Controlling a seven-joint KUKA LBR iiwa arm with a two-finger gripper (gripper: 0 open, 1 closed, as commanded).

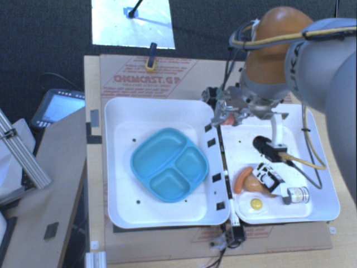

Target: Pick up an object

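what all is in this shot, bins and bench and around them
plate: 1, blue, three sections, left bin
orange food piece: 1, orange, right bin, near the divider
black and white pack: 1, right bin, beside the orange piece
fried egg: 1, white with yellow yolk, right bin, front
small jar: 1, pale with yellow label, on its side, right bin, front
tablet: 1, dark, left of the bins
metal sheet: 1, silvery, behind the bins
arm: 1, grey and orange, from the right
gripper: 1, over the divider's far end

Grey arm [329, 66] from the right, jaws down
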